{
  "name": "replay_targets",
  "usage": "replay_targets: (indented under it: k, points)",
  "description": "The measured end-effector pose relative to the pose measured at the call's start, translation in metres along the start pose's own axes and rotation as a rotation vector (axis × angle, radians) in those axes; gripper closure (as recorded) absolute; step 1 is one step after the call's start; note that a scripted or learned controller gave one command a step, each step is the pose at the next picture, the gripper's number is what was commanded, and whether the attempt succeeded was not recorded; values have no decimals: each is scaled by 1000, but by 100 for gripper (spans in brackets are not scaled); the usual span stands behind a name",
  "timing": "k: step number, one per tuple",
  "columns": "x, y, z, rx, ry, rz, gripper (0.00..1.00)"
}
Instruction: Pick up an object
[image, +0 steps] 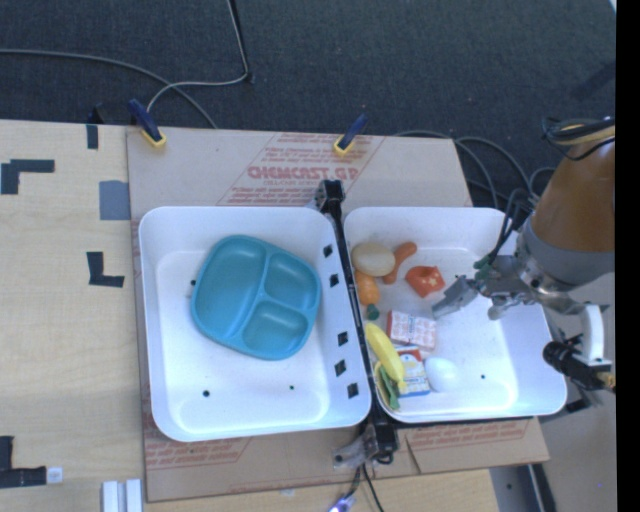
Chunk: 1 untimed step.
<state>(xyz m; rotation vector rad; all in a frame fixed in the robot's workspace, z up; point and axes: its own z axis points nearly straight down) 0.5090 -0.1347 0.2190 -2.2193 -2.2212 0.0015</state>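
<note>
Gripper of the grey arm with the orange band hangs over the right-hand shallow white plastic bin, toward that bin's 3 o'clock side, with its two dark fingers spread wide: one fingertip reaches toward 9 o'clock, the other sits back toward the wrist, and nothing lies between them. No object is held. The task names no particular item, so any piece in the right bin qualifies, and all of them are crowded against the bin's 9 o'clock wall beside the divider. At the bin's 11 o'clock lies a pale cream rounded toy food piece, with a slim orange carrot-shaped piece touching it at 3 o'clock and a small round orange piece just below. A red-orange angular pepper-like toy sits apart from that cluster and nearest the open fingers, at roughly their 10 o'clock. A small red-and-white patterned packet lies at the fingers' 8 o'clock; below it are a yellow plastic banana along the wall and a white egg-shaped piece. Judged from this arrangement, the fingers are opened ahead of a descent, and the red piece or the packet offers the least obstructed approach. The left bin holds a blue divided plastic plate, well apart from the arm.
</note>
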Motion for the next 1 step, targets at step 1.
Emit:
replay_targets:
  k: [1]
  points:
    - [31, 65, 126, -4, -4, 1, 0]
